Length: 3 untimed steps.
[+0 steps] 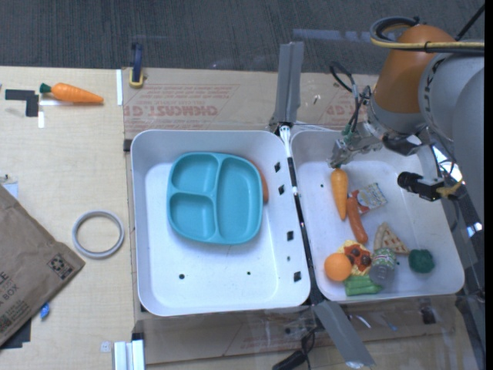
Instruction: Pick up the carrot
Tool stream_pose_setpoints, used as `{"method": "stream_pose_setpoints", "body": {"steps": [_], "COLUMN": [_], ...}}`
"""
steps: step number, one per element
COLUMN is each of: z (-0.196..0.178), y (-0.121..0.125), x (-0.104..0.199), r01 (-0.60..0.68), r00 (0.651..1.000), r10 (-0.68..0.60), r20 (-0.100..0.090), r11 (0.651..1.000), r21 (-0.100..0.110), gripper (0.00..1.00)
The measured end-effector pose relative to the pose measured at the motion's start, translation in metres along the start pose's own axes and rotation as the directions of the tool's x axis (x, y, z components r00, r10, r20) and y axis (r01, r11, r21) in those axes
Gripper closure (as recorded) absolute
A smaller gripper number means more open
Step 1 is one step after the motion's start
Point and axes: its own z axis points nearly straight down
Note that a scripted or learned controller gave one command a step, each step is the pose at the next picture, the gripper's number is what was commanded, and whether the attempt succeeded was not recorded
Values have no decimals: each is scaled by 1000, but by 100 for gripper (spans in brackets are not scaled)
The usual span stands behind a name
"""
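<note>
Pale wooden tabletop, dark carpet beyond it at the top, cardboard sheet under two white bins. The left bin carries a blue divided plate. In the right bin the carrot lies lengthwise near the bin's back wall, the claw just above its top end, not around it. Its finger state I cannot tell; too small and tangled with cables. A second carrot lies far left on the tabletop, by a tape ring. A brown box is cut off by the left edge.
</note>
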Motion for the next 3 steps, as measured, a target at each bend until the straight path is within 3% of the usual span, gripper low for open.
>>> {"method": "stream_pose_setpoints", "body": {"steps": [1,2,3], "z": [0,18,17], "y": [0,-44,-71], "x": [0,17,28], "r01": [0,166,183], "r00": [1000,986,983], "r10": [0,-166,-183], "r20": [0,-8,-8], "r11": [1000,986,983], "r21": [0,16,15], "gripper": [0,0,0]}}
